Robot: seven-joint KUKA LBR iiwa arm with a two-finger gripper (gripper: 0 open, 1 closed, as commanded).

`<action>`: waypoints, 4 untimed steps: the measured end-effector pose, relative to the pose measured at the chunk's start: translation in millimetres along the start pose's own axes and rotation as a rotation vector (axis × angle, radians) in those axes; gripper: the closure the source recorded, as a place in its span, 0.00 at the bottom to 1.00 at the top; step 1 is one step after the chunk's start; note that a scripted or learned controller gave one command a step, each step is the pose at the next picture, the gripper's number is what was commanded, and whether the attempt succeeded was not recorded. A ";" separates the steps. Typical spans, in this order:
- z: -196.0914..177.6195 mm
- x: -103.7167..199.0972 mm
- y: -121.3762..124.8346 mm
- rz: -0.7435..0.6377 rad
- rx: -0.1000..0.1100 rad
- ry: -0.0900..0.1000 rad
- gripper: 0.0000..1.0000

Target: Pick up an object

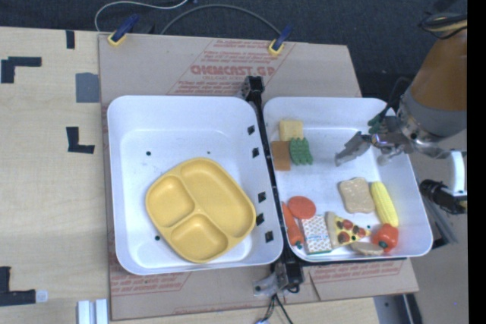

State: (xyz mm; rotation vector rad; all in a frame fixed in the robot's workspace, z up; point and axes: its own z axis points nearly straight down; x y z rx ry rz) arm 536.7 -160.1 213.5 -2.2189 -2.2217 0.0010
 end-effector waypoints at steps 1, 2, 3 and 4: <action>58.1 -67.8 -30.9 0.008 0.007 -0.002 0.00; 110.2 -61.3 -43.7 0.001 -0.021 -0.011 0.00; 101.5 -61.2 -43.4 0.001 -0.021 -0.011 1.00; 103.1 -54.9 -43.2 -0.005 -0.014 0.003 0.00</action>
